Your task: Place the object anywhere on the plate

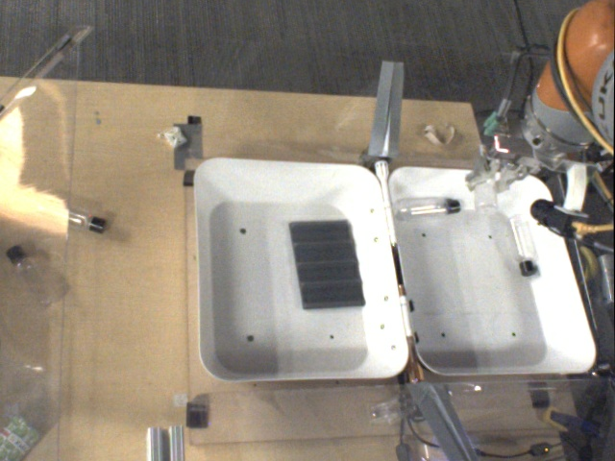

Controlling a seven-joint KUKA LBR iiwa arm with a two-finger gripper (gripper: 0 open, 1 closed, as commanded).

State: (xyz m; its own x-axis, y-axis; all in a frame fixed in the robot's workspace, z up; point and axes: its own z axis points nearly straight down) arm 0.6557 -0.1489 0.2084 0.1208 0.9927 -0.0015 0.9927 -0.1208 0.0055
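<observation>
My gripper [495, 166] hovers at the top edge of the right white bin [500, 353]; can't tell its state. Two clear vials w/ black caps [430, 206] [524, 248] lie in that bin. Dark ribbed rectangular plate [327, 263] sits left, in the neighbouring bin. Pick step; next, descend and grasp.

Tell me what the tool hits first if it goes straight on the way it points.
Probably the floor of the right bin near its far rim, just right of the clear tube; depth is unclear.
</observation>
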